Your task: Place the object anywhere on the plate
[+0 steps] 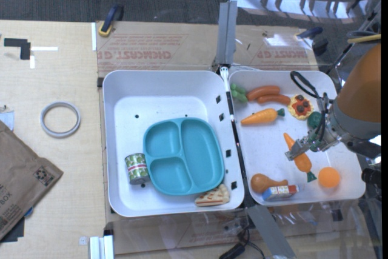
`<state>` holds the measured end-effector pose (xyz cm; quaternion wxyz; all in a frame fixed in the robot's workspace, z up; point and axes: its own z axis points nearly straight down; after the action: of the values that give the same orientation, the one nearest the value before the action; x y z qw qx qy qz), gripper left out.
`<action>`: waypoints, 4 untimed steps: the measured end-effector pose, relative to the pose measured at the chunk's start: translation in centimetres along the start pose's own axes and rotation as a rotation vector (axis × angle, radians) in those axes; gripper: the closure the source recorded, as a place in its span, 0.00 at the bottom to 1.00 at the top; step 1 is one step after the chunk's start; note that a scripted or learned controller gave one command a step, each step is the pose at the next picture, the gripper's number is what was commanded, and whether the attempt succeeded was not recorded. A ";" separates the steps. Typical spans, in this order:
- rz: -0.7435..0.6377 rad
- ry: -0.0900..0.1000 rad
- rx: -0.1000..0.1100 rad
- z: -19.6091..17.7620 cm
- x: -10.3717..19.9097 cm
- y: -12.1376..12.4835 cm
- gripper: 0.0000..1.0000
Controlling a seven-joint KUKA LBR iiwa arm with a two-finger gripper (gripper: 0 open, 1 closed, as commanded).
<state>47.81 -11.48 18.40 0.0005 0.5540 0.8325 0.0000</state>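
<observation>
The teal divided plate lies in the left bin, with nothing on it. My gripper is low in the right bin, right over a small orange carrot with a green tip. The gripper's metal parts overlap the carrot's upper end, and whether it grips the carrot is not visible. The arm's orange band rises at the right edge.
The right bin also holds a bigger carrot, two sausages, a pizza piece, an orange, a drumstick and a small carton. A can and a sandwich slice lie beside the plate.
</observation>
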 end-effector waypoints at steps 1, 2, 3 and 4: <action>-0.069 0.000 0.001 -7.6 8.1 3.5 1.00; -0.200 0.000 0.002 -8.3 14.4 7.1 1.00; -0.200 0.000 0.002 -8.3 14.4 7.1 0.00; -0.201 -0.002 0.004 -9.1 14.3 7.1 1.00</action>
<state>48.87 4.46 27.50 0.0001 0.4678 0.8838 -0.0021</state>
